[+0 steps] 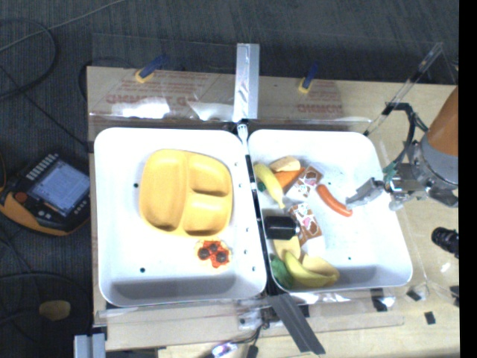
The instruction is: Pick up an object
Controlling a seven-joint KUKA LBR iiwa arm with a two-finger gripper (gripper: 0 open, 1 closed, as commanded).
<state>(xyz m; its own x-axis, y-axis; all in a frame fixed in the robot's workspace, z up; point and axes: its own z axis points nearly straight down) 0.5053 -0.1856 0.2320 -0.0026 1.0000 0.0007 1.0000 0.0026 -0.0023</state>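
Hovering fingers (367, 190) blurred | beside hot dog (333, 201) | arm (447, 144) cut off

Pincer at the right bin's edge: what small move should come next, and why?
Probably ease the pincer a little further left and down onto the orange sausage. It hovers just right of that sausage inside the right bin, nothing shows between its fingers, and the sausage lies apart from the clutter along the bin's left side.
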